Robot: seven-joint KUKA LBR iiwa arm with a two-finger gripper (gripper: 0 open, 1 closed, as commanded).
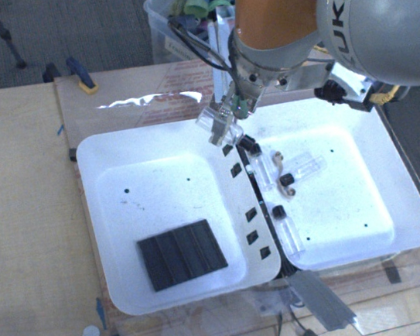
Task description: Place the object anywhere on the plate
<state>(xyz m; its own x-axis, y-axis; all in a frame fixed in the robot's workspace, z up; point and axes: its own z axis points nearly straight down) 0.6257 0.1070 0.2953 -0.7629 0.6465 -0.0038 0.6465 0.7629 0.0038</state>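
A flat black ribbed plate (182,254) lies in the front part of the left bin (108,218). A small clear plastic object (301,168) with dark and tan end pieces rests in the right bin (371,202), near its back left. My gripper (223,126) hangs over the back end of the divider between the two bins, up and to the left of the clear object and apart from it. Nothing shows in the gripper's grasp.
A long clear strip (280,215) with black fittings lies along the right bin's left wall, and small black tabs (250,214) line the divider. A tub of mixed items (193,5) stands behind the bins. Small loose parts (90,334) lie on the bench at front left.
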